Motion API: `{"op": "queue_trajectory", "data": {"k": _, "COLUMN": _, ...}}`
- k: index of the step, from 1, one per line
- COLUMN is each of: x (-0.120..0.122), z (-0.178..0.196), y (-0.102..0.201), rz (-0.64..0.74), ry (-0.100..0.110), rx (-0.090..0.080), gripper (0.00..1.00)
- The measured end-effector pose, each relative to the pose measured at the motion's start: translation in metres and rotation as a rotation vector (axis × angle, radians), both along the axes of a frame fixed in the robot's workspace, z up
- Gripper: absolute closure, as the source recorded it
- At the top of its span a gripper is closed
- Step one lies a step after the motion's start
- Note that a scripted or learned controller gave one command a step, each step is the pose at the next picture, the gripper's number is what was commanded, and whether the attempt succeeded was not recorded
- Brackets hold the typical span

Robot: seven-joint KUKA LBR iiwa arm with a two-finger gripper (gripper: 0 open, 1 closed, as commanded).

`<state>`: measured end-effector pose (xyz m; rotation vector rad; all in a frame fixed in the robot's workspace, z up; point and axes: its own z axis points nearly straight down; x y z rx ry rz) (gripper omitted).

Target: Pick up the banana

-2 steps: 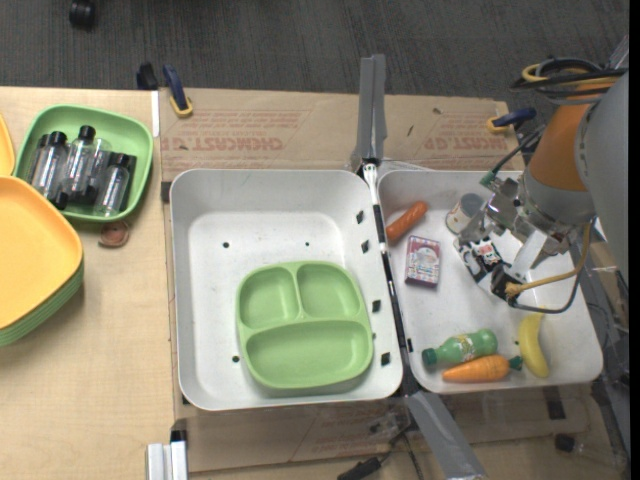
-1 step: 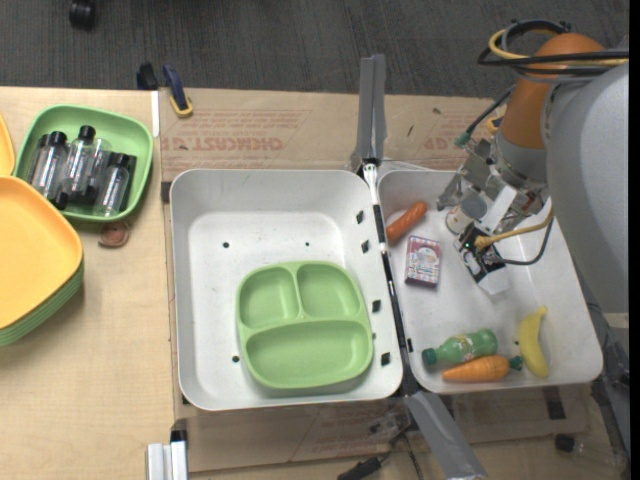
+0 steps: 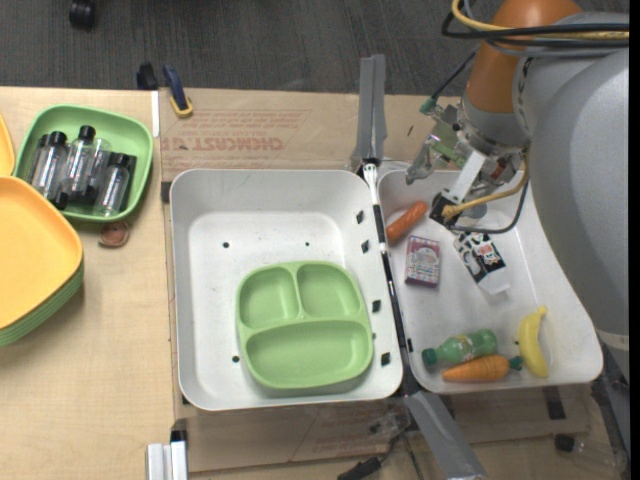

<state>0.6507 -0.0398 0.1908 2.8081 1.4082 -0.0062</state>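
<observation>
Lying in the right bin's [image 3: 455,313] near corner beside a carrot [image 3: 478,370], the banana [image 3: 535,343] looks light, smooth and slightly soft, best pinched across its middle; whether the jaws, well apart from it, are parted I cannot tell.

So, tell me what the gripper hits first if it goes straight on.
Likely the gripper meets the right bin's bare floor at its far corner, beside the upper carrot; depth is unclear.

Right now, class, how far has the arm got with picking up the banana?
Done: nothing; the banana lies in the near right corner of the right bin. In hand: the gripper hangs over that bin's far end, apart from it. Left: reaching, grasping, lifting.
</observation>
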Motion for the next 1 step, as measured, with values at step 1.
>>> {"op": "queue_trajectory", "data": {"k": 1, "x": 0.0077, "z": 0.0, "y": 0.0251, "rz": 0.048, "ry": 0.0, "rx": 0.0, "gripper": 0.0}}
